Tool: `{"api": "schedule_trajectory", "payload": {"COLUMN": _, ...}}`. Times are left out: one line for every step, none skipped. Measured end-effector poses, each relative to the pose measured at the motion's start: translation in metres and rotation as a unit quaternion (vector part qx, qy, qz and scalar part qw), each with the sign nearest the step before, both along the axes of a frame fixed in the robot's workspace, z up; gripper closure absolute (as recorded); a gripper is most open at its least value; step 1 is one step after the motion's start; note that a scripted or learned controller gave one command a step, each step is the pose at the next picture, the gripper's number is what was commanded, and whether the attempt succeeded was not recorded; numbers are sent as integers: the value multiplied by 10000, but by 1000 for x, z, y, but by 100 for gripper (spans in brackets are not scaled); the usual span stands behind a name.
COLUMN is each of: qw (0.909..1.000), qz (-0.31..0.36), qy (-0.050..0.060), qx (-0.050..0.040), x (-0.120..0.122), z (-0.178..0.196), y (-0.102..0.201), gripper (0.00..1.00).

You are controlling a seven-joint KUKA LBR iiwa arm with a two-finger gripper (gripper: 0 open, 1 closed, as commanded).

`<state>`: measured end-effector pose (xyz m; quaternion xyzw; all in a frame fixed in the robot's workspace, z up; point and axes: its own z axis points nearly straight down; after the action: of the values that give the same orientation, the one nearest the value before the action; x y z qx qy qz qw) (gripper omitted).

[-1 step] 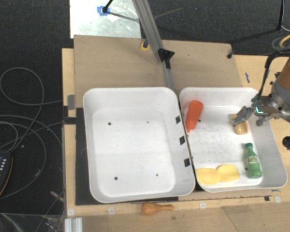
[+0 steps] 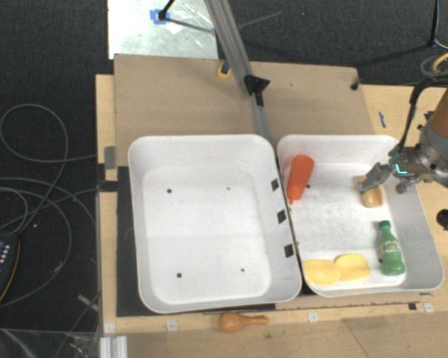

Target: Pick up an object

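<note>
From my station I find the gripper (image 2: 375, 179) low over the right bin (image 2: 336, 155), at its far right side, directly above a small tan object (image 2: 372, 197). The view does not let me tell how the hand is set, and nothing shows the piece lifted or clamped, so I record the pick as not yet achieved. The tan object rests on the bin floor. Also in that bin: an orange carrot-shaped item (image 2: 299, 176) against the left wall, a green bottle (image 2: 390, 249) near the right wall, and two yellow pieces (image 2: 336, 269) along the near edge. Outstanding: a confirmed grasp and a lift.
</note>
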<state>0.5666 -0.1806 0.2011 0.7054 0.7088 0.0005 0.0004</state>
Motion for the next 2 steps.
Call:
{"api": "schedule_trajectory", "payload": {"qw": 10000, "qz": -20, "qy": 25, "qx": 6, "x": -5, "z": -60, "y": 6, "gripper": 0}}
{"api": "schedule_trajectory", "payload": {"qw": 10000, "qz": -22, "qy": 24, "qx": 5, "x": -6, "z": -112, "y": 7, "gripper": 0}}
